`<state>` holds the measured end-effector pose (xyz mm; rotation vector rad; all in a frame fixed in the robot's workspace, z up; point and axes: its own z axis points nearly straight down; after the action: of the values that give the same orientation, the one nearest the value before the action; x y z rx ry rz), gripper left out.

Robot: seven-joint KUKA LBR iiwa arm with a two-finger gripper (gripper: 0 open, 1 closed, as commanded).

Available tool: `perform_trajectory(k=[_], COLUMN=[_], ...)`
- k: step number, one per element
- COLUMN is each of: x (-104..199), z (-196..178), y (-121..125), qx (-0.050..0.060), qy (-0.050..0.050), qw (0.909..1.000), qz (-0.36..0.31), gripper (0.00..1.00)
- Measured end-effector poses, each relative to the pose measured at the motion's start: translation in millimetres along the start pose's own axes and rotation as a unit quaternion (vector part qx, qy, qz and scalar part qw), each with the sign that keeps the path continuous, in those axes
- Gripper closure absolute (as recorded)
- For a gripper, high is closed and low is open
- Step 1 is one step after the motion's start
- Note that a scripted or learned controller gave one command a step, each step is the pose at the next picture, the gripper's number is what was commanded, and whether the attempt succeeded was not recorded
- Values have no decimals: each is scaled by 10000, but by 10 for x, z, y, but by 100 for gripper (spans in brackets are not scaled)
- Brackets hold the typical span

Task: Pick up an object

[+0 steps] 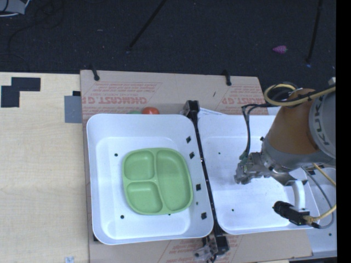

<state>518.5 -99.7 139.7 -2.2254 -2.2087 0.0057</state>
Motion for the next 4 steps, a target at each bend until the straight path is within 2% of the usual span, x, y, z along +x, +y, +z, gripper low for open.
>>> perform_trajectory(k=[2,3,4], x=[-36,-48,458], z=[-979,-1035,-896], y=[108,105,246], qx=[-49,-24,-12], qy=[-11,-6,2], qw=[10000,10000,10000], qz=[-41,-32,-55], gripper=[100,100,100])
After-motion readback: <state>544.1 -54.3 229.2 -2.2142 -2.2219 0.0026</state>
